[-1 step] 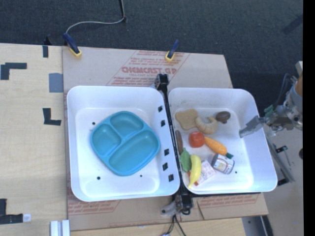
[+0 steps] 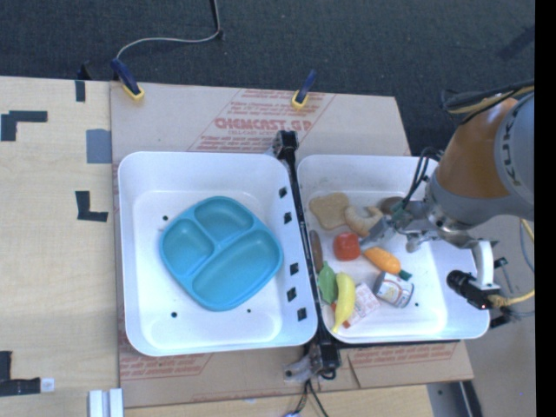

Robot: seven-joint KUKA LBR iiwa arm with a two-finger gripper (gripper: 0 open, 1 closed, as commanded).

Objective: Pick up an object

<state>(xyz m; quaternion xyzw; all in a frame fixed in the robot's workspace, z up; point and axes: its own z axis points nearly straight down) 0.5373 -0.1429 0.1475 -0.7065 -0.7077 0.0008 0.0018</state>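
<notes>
The tool (image 2: 388,218) hangs low in the right bin (image 2: 452,315), just beside the toy carrot (image 2: 381,260) and red tomato (image 2: 347,247); its opening I cannot tell

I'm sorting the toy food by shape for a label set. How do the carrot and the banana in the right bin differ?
The carrot is orange; the banana is yellow. The carrot lies straight, slanting across the bin, while the banana curves and runs roughly up and down the view. The carrot sits nearer the gripper; the banana lies by the bin's left wall, beside a green piece. Both lie flat in the right bin.
</notes>
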